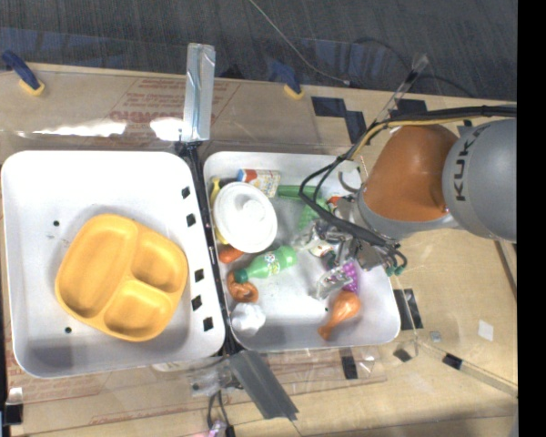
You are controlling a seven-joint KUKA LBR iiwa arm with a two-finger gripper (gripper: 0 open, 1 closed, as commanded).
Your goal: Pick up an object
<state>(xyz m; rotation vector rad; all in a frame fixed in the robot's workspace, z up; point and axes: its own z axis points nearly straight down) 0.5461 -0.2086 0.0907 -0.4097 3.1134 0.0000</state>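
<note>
Nearest the camera, along the lower wall of the right bin [302, 343], lie an orange drumstick-shaped toy [342, 310] and a crumpled white item [248, 318]; loose items tend to collect against a wall like this, which would leave little room for a finger on the wall side. Just above them rest a green bottle [268, 264], lying on its side, and a small orange piece [243, 289] close to the divider. To the right of the bottle the claw [338, 260] is lowered into the bin over a cluster of purple and clear items [341, 276]; cabling obscures the claw, so its opening and any contents cannot be determined. That cluster is judged the likely pick target, since the claw is positioned directly at it. Further back, a white bowl [247, 217] sits against the divider. The left bin [36, 198] carries a yellow divided tray [121, 275], well apart from the arm [455, 185]. The surface [118, 98] extends beyond both bins.
</note>
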